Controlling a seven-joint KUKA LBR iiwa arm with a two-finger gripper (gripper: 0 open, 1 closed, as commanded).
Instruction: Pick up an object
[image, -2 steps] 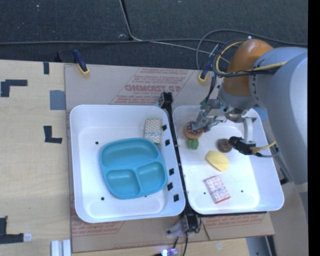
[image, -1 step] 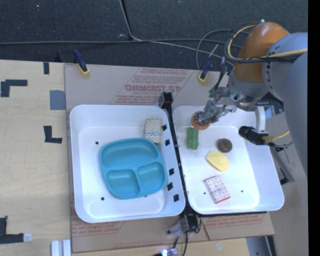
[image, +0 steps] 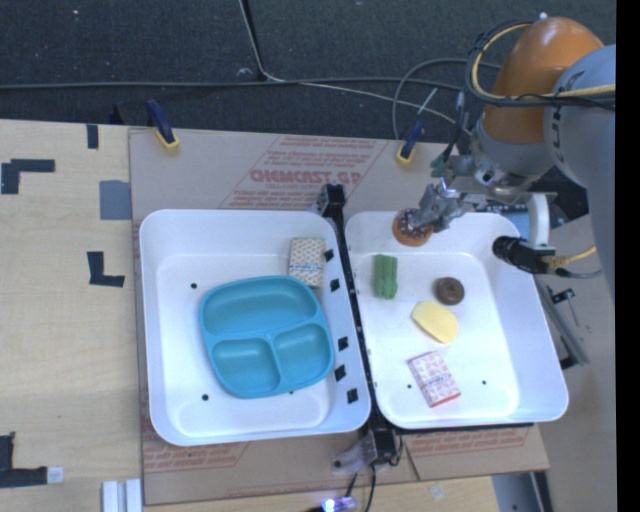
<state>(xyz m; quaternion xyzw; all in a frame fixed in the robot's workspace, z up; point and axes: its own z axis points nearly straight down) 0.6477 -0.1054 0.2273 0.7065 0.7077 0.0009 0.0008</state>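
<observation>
My gripper hangs over the far edge of the right bin, pointing down and to the left. Its tip is right at a small round brown-orange object lying by the bin's back rim; whether it touches the object I cannot tell. Further down in the same bin lie a green block, a dark brown round piece, a yellow lump and a red-and-white packet.
The left bin holds a blue divided plate and a small patterned box near its back right corner. A black divider runs between the bins. Cables hang by the right bin's far right corner.
</observation>
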